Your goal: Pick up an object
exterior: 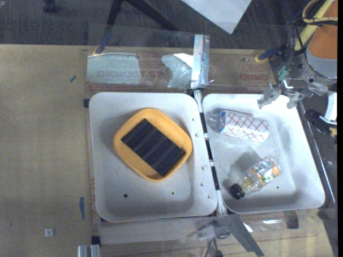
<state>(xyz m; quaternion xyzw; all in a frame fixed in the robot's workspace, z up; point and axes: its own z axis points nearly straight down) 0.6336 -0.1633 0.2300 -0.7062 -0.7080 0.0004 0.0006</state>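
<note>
I am hovering my fingers (278, 93), apart and holding nothing, at one o'clock of the right bin (313, 167); the bottle (256, 176) is lying ungrasped.

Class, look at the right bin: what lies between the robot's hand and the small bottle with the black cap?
In the camera view, a red-and-white crosshatched packet lies on the bin floor between the hand and the bottle; the rest is bare white bin.
</note>
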